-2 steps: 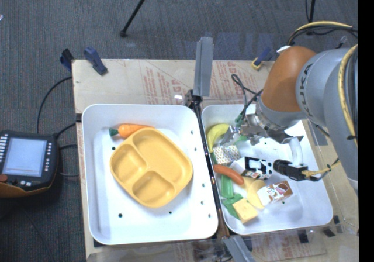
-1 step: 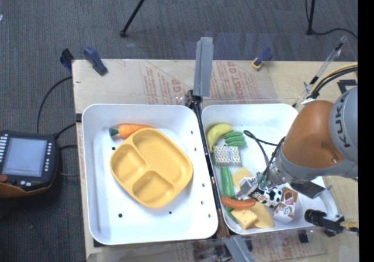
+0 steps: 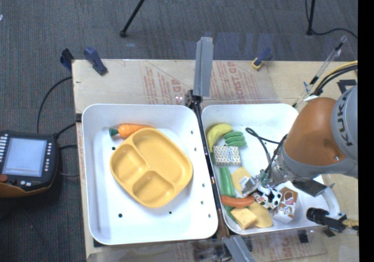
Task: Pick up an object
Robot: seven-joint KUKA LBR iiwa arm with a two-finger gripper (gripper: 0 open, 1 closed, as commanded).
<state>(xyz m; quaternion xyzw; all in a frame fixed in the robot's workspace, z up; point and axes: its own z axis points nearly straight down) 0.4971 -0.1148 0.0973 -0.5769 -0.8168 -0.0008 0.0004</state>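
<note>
At the right edge of the frame the grey arm (image 3: pixel 350 132) bears the letters "KU", seemingly the start of KUKA, while the red print on the brown surface (image 3: pixel 234 79) at upper centre is too faint and skewed to read.

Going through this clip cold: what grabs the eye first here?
The yellow divided plate dominates the left bin, with a toy carrot at its upper edge. In the right bin, the arm's orange band looms over a heap of toy food, gripper down among it.
</note>
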